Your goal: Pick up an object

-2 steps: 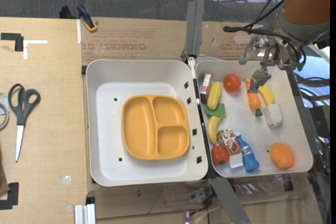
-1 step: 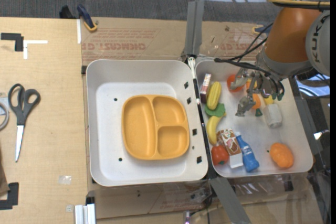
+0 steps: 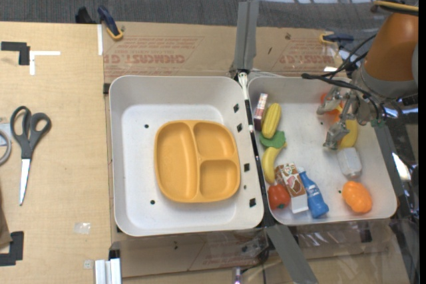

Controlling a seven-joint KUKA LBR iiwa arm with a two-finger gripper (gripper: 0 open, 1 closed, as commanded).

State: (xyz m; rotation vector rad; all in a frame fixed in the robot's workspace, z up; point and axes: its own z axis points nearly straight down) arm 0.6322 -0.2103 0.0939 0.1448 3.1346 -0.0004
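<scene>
Far left on the bench, a pair of scissors (image 3: 26, 143) lies well apart from both bins. The left bin (image 3: 126, 156) holds a yellow divided tray (image 3: 198, 161) lying flat near its middle.

The right bin (image 3: 303, 123) holds the candidates for picking. Along its left wall sit a corn cob (image 3: 271, 120) with a green piece (image 3: 273, 140) just below it, then a banana (image 3: 269, 163), a red tomato-like piece (image 3: 279, 195), a small carton (image 3: 292, 184) and a blue bottle (image 3: 314, 195) crowded together near the front corner. Further right lie a pale clear bottle (image 3: 349, 161) and an orange fruit (image 3: 357, 197).

At the right, the gripper (image 3: 338, 133) hangs low over the bin's upper right area, with a yellow object (image 3: 349, 133) right at its tip. Whether its fingers are apart or closed cannot be told; cables and the wrist clutter that spot, and the yellow object may be beside the tip, not gripped.

The likeliest failure is a closure that catches only the object's edge, so it slips out on lifting. The clear bottle lies just below and could be nudged. The bin's right wall is near, so a sideways drift could scrape it.
</scene>
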